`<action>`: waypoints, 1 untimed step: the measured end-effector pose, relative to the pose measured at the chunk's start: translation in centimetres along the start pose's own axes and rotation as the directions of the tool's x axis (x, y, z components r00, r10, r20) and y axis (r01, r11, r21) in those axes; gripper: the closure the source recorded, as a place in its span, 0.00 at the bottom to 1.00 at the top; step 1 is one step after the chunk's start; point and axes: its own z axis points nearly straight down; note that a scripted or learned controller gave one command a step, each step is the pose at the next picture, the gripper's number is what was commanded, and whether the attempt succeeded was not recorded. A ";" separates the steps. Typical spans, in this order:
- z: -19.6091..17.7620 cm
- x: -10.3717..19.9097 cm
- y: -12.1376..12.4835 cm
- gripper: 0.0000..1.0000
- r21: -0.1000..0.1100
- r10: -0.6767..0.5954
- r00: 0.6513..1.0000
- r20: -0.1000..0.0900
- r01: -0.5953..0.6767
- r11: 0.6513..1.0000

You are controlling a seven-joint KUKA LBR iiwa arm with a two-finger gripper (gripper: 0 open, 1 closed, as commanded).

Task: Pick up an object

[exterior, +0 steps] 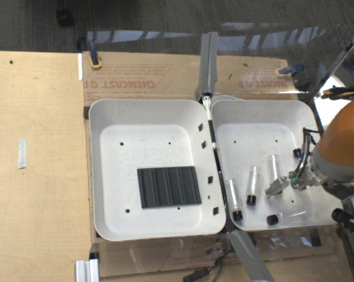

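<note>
We see two shallow white bins side by side on the desk. In the left bin a dark ribbed rectangular mat lies flat on the floor, toward the near edge and apart from the walls. The right bin holds several clear tubes with black caps: one lies along the left wall near the divider, a second sits just to its right, a third stands a little farther right, and a fourth lies crosswise near the front edge with its black cap pointing left. The arm comes in from the right, its orange band over the bin's right rim, and the gripper is down inside the right bin, its tip just beside the lower end of the third tube. From this slant we cannot tell whether the gripper is open or closed, nor whether it touches that tube.
</note>
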 end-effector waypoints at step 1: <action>0.0 0.0 0.0 0.00 0.000 -0.001 1.000 0.000 0.001 1.000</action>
